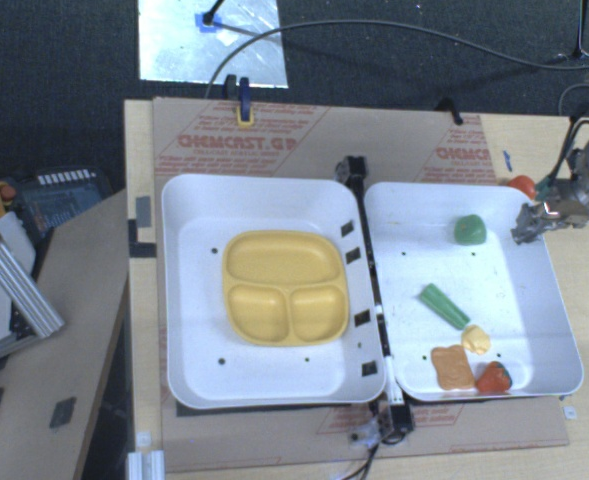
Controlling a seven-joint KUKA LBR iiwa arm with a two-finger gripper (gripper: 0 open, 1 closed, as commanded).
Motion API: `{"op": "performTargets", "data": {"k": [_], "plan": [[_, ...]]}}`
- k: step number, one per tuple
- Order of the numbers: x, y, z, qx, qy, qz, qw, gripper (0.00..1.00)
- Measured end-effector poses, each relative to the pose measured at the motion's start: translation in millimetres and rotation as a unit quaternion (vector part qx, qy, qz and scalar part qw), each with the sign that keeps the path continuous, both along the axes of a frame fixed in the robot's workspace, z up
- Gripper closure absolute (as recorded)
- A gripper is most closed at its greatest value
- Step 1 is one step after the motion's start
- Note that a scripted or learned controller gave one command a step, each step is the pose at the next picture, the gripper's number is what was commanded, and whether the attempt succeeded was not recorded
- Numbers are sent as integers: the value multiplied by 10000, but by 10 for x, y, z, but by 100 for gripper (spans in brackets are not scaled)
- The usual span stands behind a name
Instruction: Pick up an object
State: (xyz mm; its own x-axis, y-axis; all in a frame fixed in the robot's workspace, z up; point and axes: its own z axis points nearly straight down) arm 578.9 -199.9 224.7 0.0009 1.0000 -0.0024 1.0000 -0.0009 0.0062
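Note:
The right bin (534, 298) holds several small items. A round green piece (469, 230) lies near its far edge and a long green piece (443, 305) lies in the middle. At the near edge sit a yellow piece (476, 340), an orange slab (452, 367) and a red piece (494, 377). My gripper (530, 224) hangs over the right bin's far right rim, to the right of the round green piece and apart from it. I see nothing held in it.
The left bin (189, 268) carries a yellow divided plate (279, 286). A small red-orange thing (521, 185) lies on the bench just beyond the right bin's far right corner. Cables run across the dark floor behind the bench.

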Motion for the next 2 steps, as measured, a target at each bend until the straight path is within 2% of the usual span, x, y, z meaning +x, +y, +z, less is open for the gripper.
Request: {"op": "performTargets", "data": {"k": [1,2], "plan": [[-8,89,492,3,0,27,10000,100],[20,543,364,11,19,38,10000,100]]}}
